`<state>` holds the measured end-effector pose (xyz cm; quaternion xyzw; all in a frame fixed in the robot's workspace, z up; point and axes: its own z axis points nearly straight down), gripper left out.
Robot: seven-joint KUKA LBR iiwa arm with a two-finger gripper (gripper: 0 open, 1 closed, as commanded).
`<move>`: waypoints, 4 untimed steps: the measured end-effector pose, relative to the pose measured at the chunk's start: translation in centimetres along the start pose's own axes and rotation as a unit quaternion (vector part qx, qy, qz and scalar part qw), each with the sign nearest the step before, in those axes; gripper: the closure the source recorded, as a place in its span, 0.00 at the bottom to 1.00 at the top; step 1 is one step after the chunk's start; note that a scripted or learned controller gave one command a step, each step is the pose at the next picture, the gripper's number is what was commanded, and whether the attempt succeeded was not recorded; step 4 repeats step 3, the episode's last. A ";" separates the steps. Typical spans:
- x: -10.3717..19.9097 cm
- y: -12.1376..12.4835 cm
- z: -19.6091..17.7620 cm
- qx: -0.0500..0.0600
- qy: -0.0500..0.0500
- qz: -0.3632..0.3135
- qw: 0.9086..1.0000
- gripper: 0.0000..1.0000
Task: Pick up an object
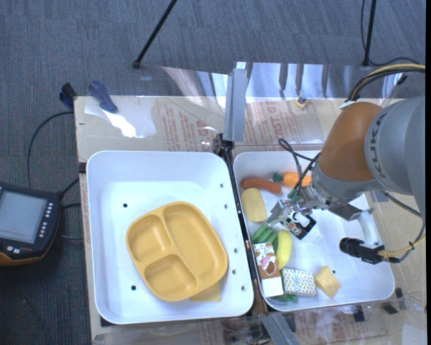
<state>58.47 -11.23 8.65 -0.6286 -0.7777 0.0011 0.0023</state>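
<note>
Reaching in from the right, my arm (366, 153) hides part of the right bin (377, 275). My gripper (291, 214) hangs low over toy food: a banana (283, 249), a green vegetable (262, 233), a sausage (261, 185). Whether my gripper has closed on anything, I cannot tell. A yellow divided plate (176, 250) lies in the left bin (108, 192). Grey carpet (57, 34) surrounds the bench.
</note>
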 end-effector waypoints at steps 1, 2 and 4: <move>0.0 0.0 -0.9 0.001 0.001 0.002 1.000 1.00; 6.3 4.2 -11.5 -0.004 -0.001 0.019 1.000 1.00; 7.2 5.7 -9.8 0.001 0.000 -0.020 1.000 1.00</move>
